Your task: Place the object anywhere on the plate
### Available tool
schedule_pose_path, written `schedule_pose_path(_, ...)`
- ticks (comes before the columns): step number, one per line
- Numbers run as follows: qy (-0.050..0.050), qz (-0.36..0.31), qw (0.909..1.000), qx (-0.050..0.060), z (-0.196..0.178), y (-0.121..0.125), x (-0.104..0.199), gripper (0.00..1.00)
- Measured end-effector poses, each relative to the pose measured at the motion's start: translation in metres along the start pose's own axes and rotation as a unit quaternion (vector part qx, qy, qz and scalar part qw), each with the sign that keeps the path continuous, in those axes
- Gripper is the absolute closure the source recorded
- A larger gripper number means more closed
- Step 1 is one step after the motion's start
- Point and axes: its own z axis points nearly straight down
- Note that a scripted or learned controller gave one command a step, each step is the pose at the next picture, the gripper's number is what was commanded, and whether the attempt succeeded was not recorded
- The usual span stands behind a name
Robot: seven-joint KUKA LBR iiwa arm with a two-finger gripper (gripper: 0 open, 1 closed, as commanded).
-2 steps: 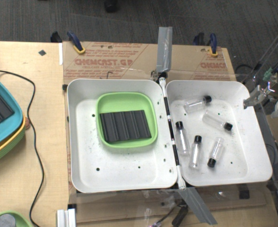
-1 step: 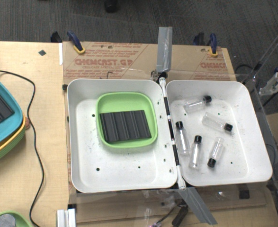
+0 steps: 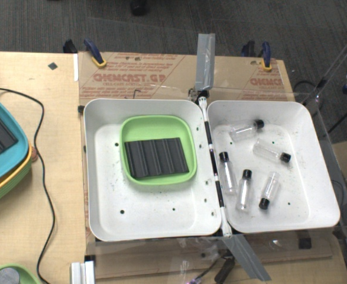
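- Whether my claw stands apart or together I cannot tell.
- Nearest, right of and below the green square plastic plate (image 3: 158,126), a clear glass vial with a black cap (image 3: 268,191) lies in the right shallow white bin (image 3: 321,176), cap toward the near wall.
- Just beside it, on the plate's side, a second clear vial (image 3: 244,190) lies with its cap pointing away.
- A third clear vial (image 3: 226,170) lies along the bin wall closest to the plate.
- Farther back, a fourth clear vial (image 3: 272,152) and a fifth clear vial (image 3: 244,130) lie tilted, apart from each other.
- All five vials are right of the plate and none touches it.
- The plate sits in the far half of the left shallow white bin (image 3: 93,176) and carries a dark ribbed rectangular mat (image 3: 157,157).
- Left of the plate, on the wooden surface (image 3: 61,218), a black cable (image 3: 43,176) runs past a teal plastic tray (image 3: 7,152).
- Beyond the plate, brown printed cardboard (image 3: 138,73) is held by two blue clamps, one at each far corner, the left clamp (image 3: 95,53) and the right clamp (image 3: 265,57).
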Motion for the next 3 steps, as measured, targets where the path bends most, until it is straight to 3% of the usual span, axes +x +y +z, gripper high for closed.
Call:
schedule_pose_path(2,0.0,0.134,0.9909,0.0,0.0,0.068,0.047,0.0)
schedule_pose_path(3,0.0,0.191,0.9817,0.0,0.0,0.077,0.046,0.0)
